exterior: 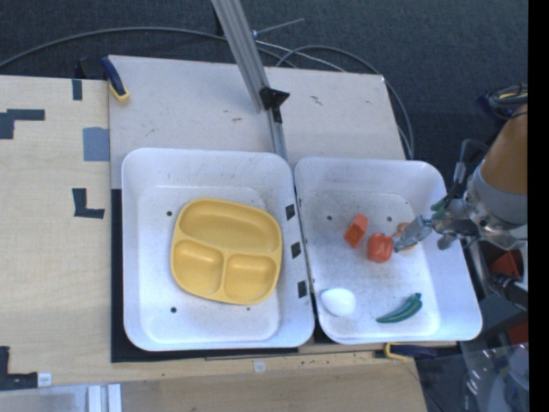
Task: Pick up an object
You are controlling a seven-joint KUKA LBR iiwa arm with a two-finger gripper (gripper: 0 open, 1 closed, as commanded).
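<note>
In the right bin (429, 178) lie an orange-red block (356, 229), a round red object (380, 247), a white egg (338, 301) and a green chili pepper (400, 309). My gripper (408, 235) reaches in over the bin's right wall. Its tip sits low, just right of the round red object and very close to it. A small orange patch shows at the tip, too small to identify. The arm's orange band (508, 166) shows at the right.
The left bin (137, 230) holds a yellow divided plate (226, 251). A grey metal pole (244, 41) slants over the bench behind the bins. Cables curve across the dark floor at the back.
</note>
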